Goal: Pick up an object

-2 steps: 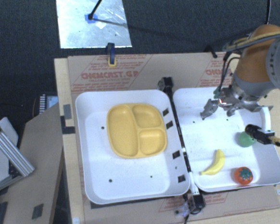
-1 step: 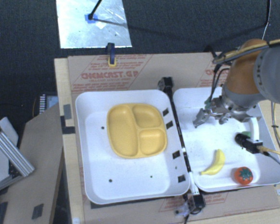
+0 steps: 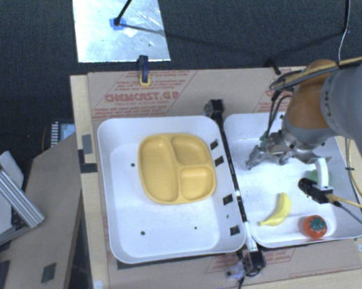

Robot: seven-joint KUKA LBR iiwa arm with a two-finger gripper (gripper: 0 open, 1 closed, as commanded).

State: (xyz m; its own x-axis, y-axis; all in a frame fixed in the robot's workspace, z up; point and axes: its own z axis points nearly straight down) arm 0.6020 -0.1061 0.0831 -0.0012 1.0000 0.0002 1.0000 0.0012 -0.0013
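In the right bin [image 3: 247,127], a yellow banana [image 3: 277,210] lies near the front edge. A small red-orange tomato-like ball [image 3: 314,225] rests to its right, in the front right corner. My gripper [image 3: 257,158] hangs low over the middle of this bin, up and slightly left of the banana and apart from it. Nothing is visibly held in it. The grey arm with its orange band [image 3: 307,107] reaches in from the right and hides the bin's far right part.
The left bin [image 3: 120,177] holds a yellow divided plate [image 3: 175,167]. A black rail with clips [image 3: 227,162] runs between the bins. Behind the bench lies a shiny metal sheet [image 3: 120,27], and a yellow clamp [image 3: 144,72] sits on the cardboard's back edge.
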